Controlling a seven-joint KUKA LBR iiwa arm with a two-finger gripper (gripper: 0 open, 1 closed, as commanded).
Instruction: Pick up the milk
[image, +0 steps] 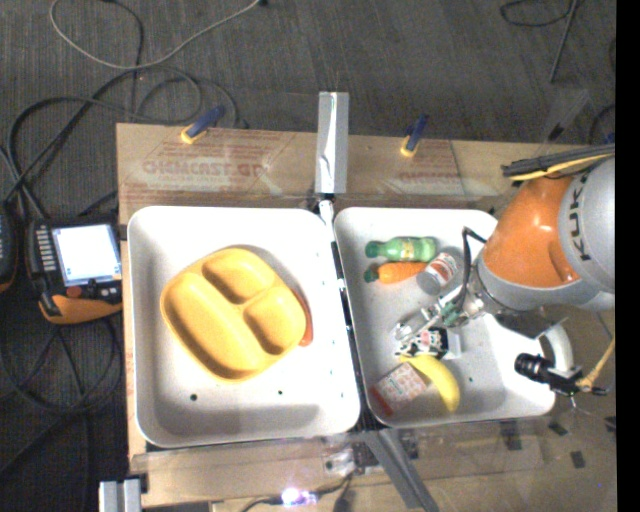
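Desk (230, 165): brown board on dark carpet (300, 50) | right bin (480, 395) at its near-right | claw (432, 325) over that bin, grip cannot tell | milk (398, 387) in bin's near corner.

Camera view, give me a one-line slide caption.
KUKA arm's gripper low over the milk in the right bin, beside a banana; yellow tray in the left bin.

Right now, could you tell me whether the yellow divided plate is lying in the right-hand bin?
No, the yellow divided plate lies in the left bin, away from the arm.
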